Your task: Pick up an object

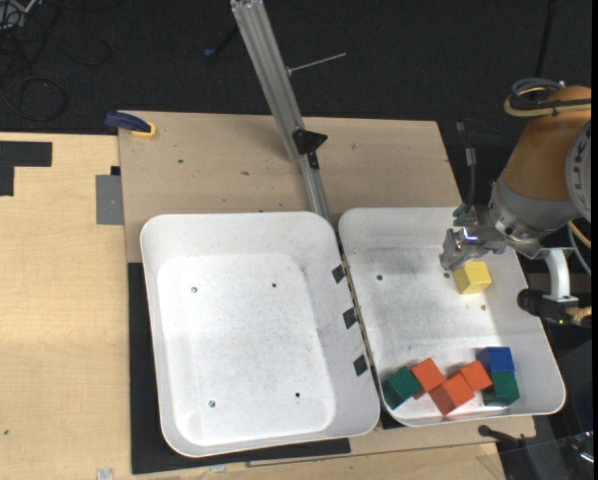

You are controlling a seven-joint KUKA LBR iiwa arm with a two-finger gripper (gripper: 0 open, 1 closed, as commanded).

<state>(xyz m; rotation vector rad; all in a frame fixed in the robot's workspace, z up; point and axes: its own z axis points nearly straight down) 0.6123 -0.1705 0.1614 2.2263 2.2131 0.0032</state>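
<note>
Five blocks (pixel 457 382) clustered near yellow block (pixel 473 277), tool (pixel 462 250).

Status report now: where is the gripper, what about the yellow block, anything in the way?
Gripper over right bin, directly above yellow block. Grasp unconfirmed. Other blocks clustered at near edge, well apart.

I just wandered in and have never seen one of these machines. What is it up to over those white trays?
A grey and orange robot arm reaches in from the right over the right-hand bin. Its gripper sits right beside a yellow block, near the bin's far side. I cannot tell whether it has hold of the block. A cluster of green, orange and blue blocks lies along the near edge of the same bin. The left bin sits alongside.
</note>
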